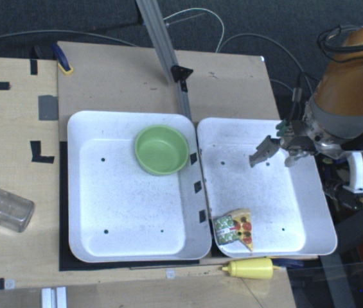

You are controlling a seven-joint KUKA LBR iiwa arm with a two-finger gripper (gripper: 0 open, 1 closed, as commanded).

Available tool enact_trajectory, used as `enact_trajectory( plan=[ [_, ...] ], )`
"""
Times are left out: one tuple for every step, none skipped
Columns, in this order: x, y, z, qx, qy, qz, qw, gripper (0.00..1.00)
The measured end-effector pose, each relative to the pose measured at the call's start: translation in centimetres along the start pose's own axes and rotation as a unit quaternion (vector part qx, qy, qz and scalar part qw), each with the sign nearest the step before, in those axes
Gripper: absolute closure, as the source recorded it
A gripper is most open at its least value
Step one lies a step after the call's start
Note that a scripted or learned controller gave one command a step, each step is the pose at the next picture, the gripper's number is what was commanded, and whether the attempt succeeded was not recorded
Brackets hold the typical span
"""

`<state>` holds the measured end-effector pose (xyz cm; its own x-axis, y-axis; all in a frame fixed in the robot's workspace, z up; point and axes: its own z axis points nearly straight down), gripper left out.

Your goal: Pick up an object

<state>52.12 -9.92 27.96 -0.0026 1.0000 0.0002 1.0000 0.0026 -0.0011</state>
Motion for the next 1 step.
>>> enact_trajectory(
  plan=[
    [-0.02, 0.00, 0.00, 0.000, 0.000, 0.000, 1.0000, 0.00]
  ],
)
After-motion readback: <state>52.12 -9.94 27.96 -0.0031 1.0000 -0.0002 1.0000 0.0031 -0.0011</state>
